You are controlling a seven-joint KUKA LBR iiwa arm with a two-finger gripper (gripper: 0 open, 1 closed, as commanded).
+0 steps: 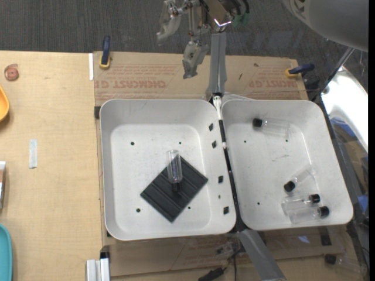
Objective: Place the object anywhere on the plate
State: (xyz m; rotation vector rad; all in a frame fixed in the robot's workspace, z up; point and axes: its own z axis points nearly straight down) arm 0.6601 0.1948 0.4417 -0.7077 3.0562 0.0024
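Observation:
A clear vial with a black cap lies on the black square plate, which rests in the middle of the left bin. The vial's cap end points toward the front of the plate. My gripper hangs high above the back edge of the bench, beyond the left bin's far right corner and well away from the plate. Its fingers are spread open with nothing between them.
The right bin holds several more clear vials with black caps: one at the back and a cluster at the front right. Clamps pin the cardboard behind the bins. A grey post rises at the bins' seam.

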